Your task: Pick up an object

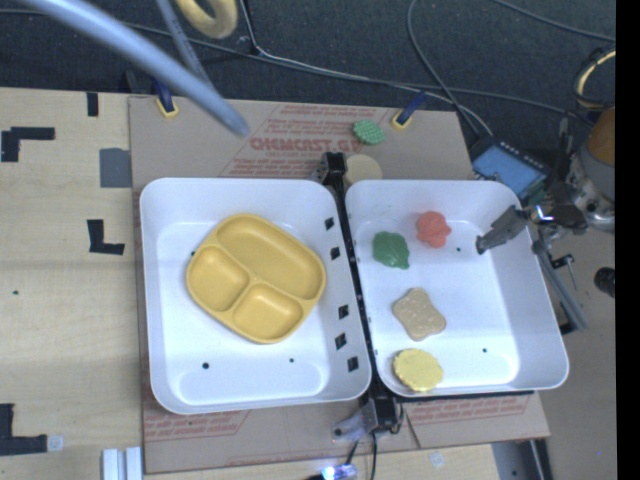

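Right bin (500,368), near to far: a yellow ridged round piece (417,369) at the front wall, a tan waffle-like biscuit (418,314), a knobbly green piece (391,249), a pink-red lump (433,228). All appear to be small toy foods. The hand (497,234) is seen at the bin's right rim, nothing held; whether its jaws are parted cannot be told. Risk judged: small, rounded pieces may be nudged aside or slip out. A smooth yellow divided plate (256,277) is noted in the left bin (170,298).

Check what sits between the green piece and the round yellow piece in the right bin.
In the camera view, a tan waffle-like piece lies between the green piece and the round yellow piece, apart from both.
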`<action>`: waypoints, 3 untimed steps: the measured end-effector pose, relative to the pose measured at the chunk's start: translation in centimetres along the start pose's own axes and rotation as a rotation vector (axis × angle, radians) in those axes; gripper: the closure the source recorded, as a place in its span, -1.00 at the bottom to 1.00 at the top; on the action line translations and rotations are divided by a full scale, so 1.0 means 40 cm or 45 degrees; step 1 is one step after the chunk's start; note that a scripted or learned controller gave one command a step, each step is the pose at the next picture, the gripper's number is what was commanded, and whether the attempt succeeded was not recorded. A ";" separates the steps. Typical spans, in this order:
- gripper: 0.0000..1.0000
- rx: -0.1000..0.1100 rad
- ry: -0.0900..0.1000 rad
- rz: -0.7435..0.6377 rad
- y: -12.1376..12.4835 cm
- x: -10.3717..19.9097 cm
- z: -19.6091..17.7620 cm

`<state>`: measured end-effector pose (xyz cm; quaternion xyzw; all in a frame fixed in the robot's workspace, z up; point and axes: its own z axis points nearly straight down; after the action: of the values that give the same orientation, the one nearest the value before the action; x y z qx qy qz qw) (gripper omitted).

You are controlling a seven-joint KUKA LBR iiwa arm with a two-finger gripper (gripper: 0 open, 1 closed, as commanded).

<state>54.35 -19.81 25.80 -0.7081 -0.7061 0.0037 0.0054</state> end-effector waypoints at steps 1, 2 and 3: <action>-1.00 -0.015 -0.004 -0.005 0.006 0.001 -0.017; -1.00 -0.011 -0.004 -0.005 0.018 0.002 0.093; -1.00 -0.008 -0.002 -0.005 0.008 0.018 0.248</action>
<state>54.56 -19.06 15.87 -0.7067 -0.7075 0.0019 0.0025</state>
